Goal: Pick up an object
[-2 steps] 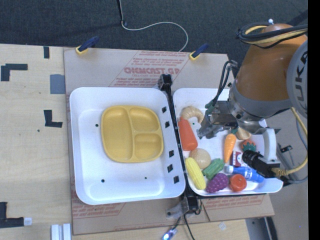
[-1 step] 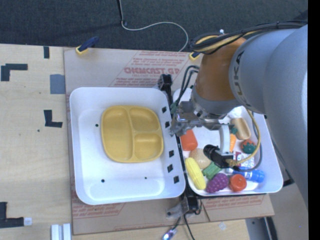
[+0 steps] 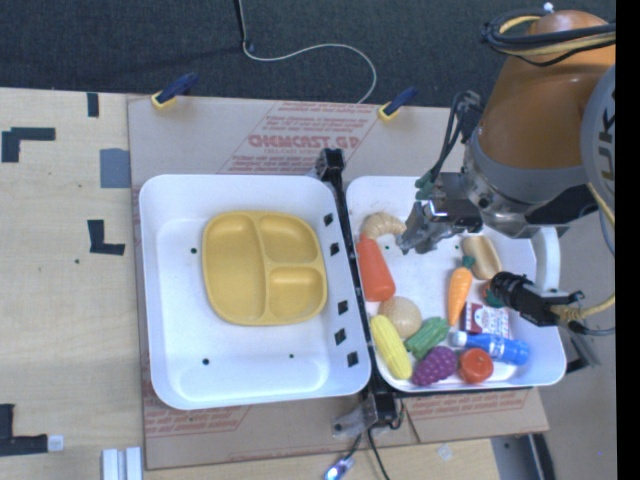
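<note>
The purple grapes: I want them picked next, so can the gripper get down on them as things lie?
Probably, but it's tight. The purple grapes lie uncovered at the right bin's front, yet the corn, green pepper and red tomato crowd them. The gripper hovers farther back.

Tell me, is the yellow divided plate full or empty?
Empty. The yellow divided plate lies flat in the left bin; its three compartments show only bare yellow.

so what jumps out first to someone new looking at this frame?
Probably the yellow plate, alone in the left bin. Next, the heap of toy food in the right bin: a corn cob, purple grapes and two carrots among it. Then the arm coming in from the right, with its gripper above that heap.
</note>
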### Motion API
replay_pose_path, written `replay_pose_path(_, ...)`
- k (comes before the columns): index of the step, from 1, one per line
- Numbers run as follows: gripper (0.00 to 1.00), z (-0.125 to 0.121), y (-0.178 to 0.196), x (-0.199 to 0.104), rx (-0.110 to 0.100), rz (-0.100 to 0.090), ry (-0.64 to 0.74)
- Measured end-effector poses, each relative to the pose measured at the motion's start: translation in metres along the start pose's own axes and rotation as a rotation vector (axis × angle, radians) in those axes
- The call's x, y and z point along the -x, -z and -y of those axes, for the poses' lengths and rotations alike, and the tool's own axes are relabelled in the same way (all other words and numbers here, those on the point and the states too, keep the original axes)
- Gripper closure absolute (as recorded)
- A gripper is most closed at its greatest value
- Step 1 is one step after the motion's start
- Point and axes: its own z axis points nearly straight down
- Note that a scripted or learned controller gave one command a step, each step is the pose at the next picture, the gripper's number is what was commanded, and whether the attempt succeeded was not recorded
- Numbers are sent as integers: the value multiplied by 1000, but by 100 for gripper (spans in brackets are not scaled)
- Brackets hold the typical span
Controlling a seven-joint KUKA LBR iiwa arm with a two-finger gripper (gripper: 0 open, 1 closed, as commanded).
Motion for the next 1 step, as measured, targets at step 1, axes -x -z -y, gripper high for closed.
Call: replay_pose_path(1, 100, -53, -107, 8, -11, 2, 1)
